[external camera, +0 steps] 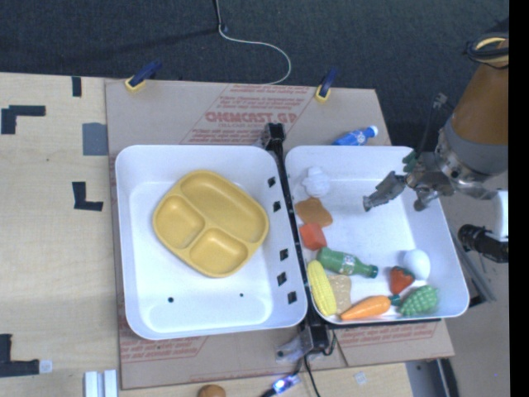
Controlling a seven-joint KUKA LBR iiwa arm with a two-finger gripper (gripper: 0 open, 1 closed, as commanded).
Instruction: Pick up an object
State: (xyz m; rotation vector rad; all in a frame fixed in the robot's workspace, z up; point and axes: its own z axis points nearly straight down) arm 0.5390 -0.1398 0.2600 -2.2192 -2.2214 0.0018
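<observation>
Right bin (376, 222), claw (401, 193) above toys (347, 265)

Hand (402, 195) open, fingers spread, empty

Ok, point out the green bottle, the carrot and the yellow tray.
green bottle (347, 263), camera view, on its green body in the right bin.
carrot (365, 308), camera view, on its orange middle.
yellow tray (210, 222), camera view, on the ridge between its compartments.
</observation>
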